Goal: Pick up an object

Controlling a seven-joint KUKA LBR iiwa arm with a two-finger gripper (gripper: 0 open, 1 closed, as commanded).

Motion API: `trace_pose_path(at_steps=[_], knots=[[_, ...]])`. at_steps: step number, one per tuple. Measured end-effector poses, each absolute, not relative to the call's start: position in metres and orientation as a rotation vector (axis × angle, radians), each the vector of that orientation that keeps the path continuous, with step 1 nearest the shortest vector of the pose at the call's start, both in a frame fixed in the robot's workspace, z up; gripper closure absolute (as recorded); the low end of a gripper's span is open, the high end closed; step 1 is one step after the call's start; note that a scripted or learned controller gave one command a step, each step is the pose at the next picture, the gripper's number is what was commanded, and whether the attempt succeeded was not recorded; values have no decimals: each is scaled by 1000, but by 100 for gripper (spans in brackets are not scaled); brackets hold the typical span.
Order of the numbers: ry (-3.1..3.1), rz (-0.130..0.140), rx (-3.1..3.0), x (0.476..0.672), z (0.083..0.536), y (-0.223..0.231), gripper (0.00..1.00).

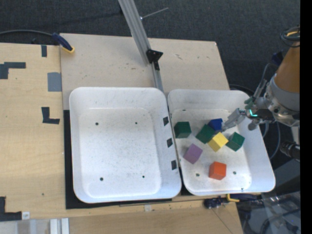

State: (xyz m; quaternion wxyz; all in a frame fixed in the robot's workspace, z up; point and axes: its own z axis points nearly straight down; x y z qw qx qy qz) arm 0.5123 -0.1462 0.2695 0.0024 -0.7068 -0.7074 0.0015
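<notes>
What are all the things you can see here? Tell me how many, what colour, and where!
green blocks: three, dark green, upper middle of the right bin
blue block: one, blue, right bin, near the gripper
yellow block: one, yellow, right bin, between two green ones
purple block: one, purple, right bin, lower left
orange block: one, orange-red, right bin, near the front
bins: two, white, side by side on the bench
metal rail: one, silver, slanting down from the top
clamp: one, blue and yellow, top left
gripper: one, grey, over the right bin's upper right
arm: one, grey with orange band, right edge

Even, bright light; slight softness.
</notes>
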Motion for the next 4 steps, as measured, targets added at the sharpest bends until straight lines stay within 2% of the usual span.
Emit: trace_pose_path(at_steps=[1,2,3,4], knots=[[-2223,0,-2219,513,272,-146,0],[-2218,7,-2216,512,208,-142,0],[-2218,7,-2217,508,164,-142,0],[-2217,6,-2221,499,108,-148,0]])
